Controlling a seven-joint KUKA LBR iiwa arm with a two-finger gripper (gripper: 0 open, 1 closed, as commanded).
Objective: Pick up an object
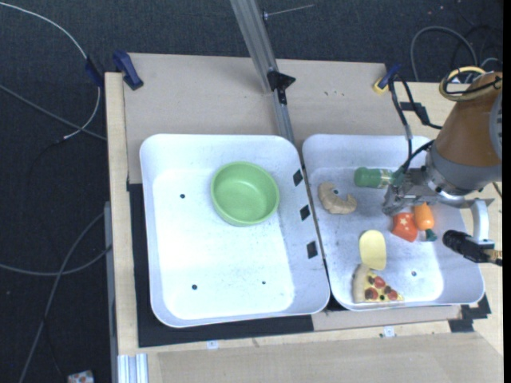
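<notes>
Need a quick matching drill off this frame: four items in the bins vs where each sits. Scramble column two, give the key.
Things:
1. green bowl
2. pizza slice
3. yellow piece
4. tan piece

Places:
A. right bin, near its left wall
B. left bin, upper middle
C. right bin, at its front edge
D. right bin, middle, just behind the pizza slice

Pairs: 1-B, 2-C, 3-D, 4-A

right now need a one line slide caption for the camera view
KUKA arm's gripper low in the right bin among toy foods; green bowl sits in the left bin.
</notes>
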